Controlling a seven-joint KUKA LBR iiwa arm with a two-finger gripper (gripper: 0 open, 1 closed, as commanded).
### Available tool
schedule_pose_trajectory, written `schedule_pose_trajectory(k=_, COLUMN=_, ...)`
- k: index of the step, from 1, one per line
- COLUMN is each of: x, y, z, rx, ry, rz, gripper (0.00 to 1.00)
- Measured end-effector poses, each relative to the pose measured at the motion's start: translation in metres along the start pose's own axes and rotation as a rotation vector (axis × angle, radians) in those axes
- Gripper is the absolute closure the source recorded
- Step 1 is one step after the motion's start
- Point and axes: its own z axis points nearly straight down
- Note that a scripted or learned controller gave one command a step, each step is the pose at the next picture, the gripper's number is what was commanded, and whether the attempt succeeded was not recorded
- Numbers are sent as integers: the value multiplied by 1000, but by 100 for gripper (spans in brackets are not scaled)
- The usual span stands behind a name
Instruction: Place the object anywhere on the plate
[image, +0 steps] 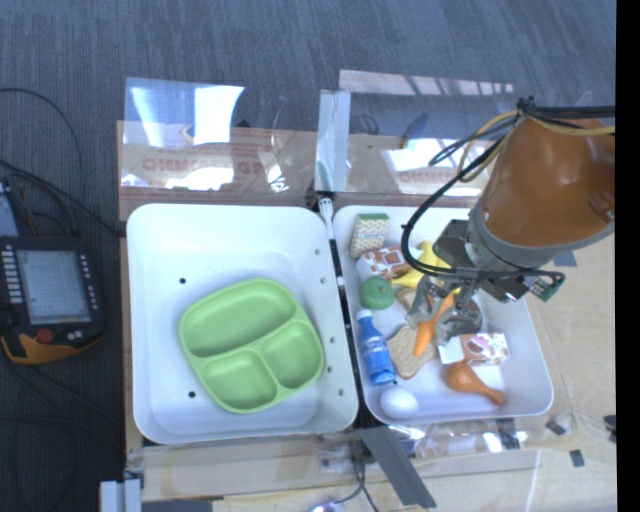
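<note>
floor: dark grey carpet (250, 40) with a fine ribbed texture, top and left
bench: light wood-tone surface (590, 330), visible at right edge and along the back
back panels: clear plastic sheets (200, 140) standing behind the bins, catching bright glare
left side: handheld control pendant (50, 290) with grey screen lying on the carpet, black cables (60, 120) looping around it
front edge: metal bracket pieces (390, 465), partly blurred
light: bright, overhead, reflections on plastic
</note>
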Motion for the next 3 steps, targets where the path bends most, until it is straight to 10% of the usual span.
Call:
schedule_pose_trajectory(k=1, x=-66, y=44, z=23, rx=-1, ry=2, rz=164, gripper=100)
schedule_pose_trajectory(k=2, x=-99, y=107, z=-52, rx=2, ry=-3, rz=-229, gripper=100)
schedule_pose_trajectory(k=3, x=-98, y=106, z=-51, rx=0, ry=-1, rz=-228, gripper=0)
